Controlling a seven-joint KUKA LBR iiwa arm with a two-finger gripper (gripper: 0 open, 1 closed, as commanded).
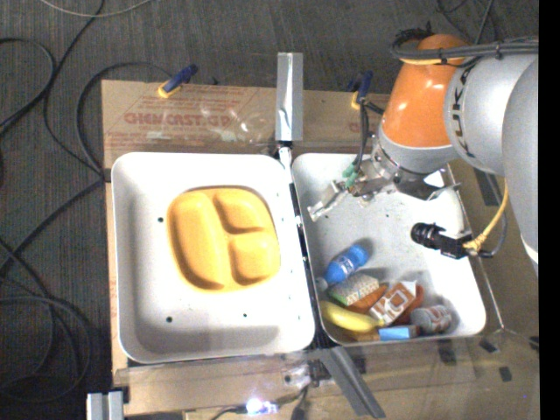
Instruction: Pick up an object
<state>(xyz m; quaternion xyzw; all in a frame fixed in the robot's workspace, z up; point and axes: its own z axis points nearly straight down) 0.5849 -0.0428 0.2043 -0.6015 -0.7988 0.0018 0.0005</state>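
Objects lie below the gripper, toward the near edge of the right bin.

The blue bottle lies in the right bin, its long axis running diagonally from lower left to upper right. Just beside it sit a banana, a red carton and other small items. The gripper hangs above the bin's bare far-left part, apart from the pile, fingers spread and grasping nothing. The yellow tray occupies the left bin.
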